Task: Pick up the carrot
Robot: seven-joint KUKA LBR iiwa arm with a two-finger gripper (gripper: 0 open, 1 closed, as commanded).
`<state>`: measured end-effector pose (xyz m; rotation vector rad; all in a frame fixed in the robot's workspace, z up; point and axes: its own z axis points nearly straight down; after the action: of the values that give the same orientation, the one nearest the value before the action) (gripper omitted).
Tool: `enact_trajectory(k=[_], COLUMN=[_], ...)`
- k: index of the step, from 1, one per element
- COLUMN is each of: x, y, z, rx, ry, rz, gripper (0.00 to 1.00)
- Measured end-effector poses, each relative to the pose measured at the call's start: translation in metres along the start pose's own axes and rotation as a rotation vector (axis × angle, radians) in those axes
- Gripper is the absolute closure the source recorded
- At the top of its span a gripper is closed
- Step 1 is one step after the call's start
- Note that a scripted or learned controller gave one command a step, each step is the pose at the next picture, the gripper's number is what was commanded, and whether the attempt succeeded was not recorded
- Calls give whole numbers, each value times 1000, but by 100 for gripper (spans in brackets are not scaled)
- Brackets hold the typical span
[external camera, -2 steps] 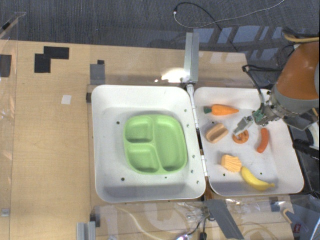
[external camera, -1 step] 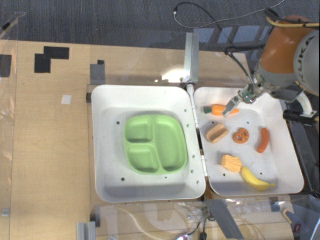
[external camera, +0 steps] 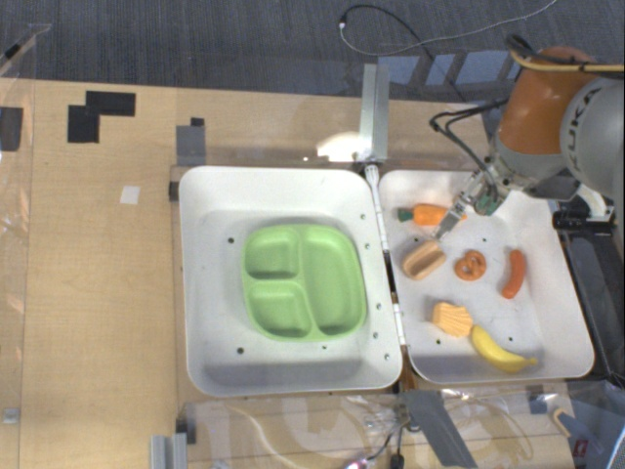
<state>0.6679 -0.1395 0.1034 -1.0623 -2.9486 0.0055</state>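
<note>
Two shallow white plastic bins with rounded corners are set side by side on a pale wooden bench (external camera: 117,291). The left bin (external camera: 210,360) is occupied by a smooth light-green plate (external camera: 303,279), rounded-square in outline and divided into three compartments.

The right bin (external camera: 557,345) is loaded with toy food. The carrot (external camera: 427,215), a short orange cone with a green top, is located near the bin's far left corner. A tan hot dog in a bun (external camera: 423,260) lies in front of it, beside a round orange-red piece (external camera: 472,266) and a long red sausage (external camera: 513,273). A ridged yellow-orange piece (external camera: 452,318) and a curved yellow banana (external camera: 500,350) are placed nearer the front edge.

The jaws (external camera: 451,220) are lowered at a slant just right of the carrot, at its thick end; whether they are apart or together cannot be told.
</note>
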Motion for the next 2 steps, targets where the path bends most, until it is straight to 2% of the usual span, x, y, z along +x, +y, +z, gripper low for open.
enact_trajectory(k=[1,2], x=[8,-2], y=[-9,-11], z=[14,-59], rx=[-6,-8], ry=[-14,-20], rz=[-284,-598], gripper=[0,0])
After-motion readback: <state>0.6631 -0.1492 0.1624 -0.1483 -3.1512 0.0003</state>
